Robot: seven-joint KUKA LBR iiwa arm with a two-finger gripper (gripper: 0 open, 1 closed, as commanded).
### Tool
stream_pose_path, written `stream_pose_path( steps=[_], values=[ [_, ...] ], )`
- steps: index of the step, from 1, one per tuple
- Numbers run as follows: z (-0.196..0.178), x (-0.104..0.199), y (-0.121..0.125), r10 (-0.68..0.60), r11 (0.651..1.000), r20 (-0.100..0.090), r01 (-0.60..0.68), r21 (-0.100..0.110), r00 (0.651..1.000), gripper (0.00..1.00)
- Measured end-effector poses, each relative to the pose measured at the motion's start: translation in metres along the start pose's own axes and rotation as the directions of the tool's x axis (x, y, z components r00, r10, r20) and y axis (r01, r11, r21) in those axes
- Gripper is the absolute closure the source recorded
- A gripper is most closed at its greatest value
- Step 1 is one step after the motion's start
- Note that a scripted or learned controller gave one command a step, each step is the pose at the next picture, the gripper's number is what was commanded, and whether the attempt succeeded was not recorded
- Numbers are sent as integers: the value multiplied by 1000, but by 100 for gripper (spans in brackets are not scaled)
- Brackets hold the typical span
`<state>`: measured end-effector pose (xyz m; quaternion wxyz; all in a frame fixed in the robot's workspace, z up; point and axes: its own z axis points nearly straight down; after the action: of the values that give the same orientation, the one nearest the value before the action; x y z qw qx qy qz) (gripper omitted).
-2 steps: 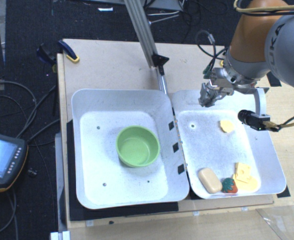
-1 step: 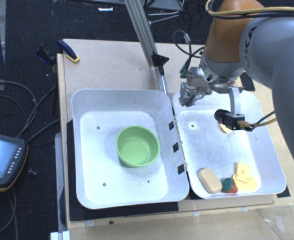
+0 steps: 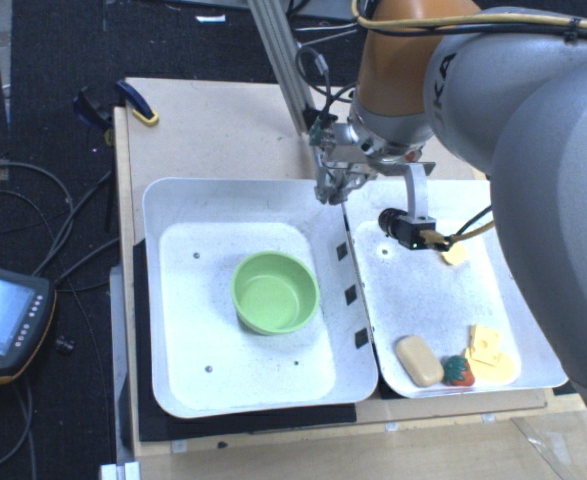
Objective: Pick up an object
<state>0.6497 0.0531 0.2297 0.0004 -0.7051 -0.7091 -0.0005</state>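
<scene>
A green bowl point(image 3: 275, 293) stands upright in the middle of the left bin point(image 3: 183, 368). At the front of the right bin point(image 3: 393, 278) lie a tan oblong piece point(image 3: 419, 360), a small red and green toy point(image 3: 458, 370) and a yellow block point(image 3: 491, 353). A small yellow piece point(image 3: 456, 255) lies further back by the right wall. My gripper point(image 3: 331, 190) hangs over the far end of the divider between the bins, well behind the bowl. Nothing shows beneath it.
A black fitting point(image 3: 403, 228) on a cable hangs from the wrist over the right bin. The grey arm covers the right side of the bench. A slanted metal bar point(image 3: 273, 38) rises behind the bins. A handheld screen point(image 3: 3, 318) lies off the bench at left.
</scene>
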Motion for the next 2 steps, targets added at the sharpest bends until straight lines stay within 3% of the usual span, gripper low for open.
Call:
stream_pose_path(
  steps=[1,2],
  values=[
    [0,44,9,2,1000,0,-2,0,1000,100],
    [-5,42,12,5,1000,1,-5,0,1000,100]
  ],
)
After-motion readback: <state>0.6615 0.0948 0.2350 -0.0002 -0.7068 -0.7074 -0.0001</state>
